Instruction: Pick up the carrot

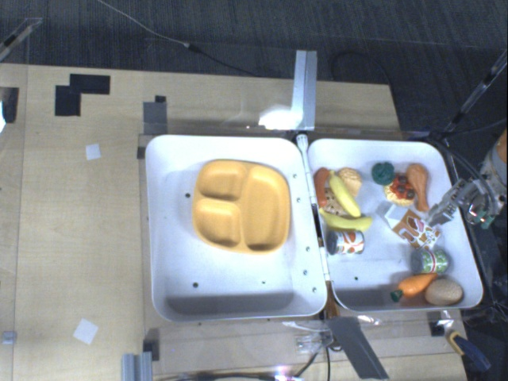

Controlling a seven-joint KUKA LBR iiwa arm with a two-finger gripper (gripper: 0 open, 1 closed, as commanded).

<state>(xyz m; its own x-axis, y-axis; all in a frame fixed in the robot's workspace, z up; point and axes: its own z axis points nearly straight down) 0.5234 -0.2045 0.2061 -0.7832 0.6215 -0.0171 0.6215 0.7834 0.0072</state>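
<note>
Left bin [159, 213] — one yellow sectioned tray [242, 205], three compartments, lying near the bin's centre, slightly toward the far edge.

Right bin [468, 288] — assorted toy food and small containers:
- banana [343, 201], near the left wall, lying over a reddish sausage-like piece [321, 187];
- small tin [348, 243], just beside the banana's near end;
- dark green round item [382, 171], near the far edge;
- drumstick-shaped brown piece [417, 182], toward the far right corner;
- printed packet [415, 230], right of centre;
- green can [432, 261], near the right wall;
- tan potato-like lump [444, 292], near right corner.
</note>
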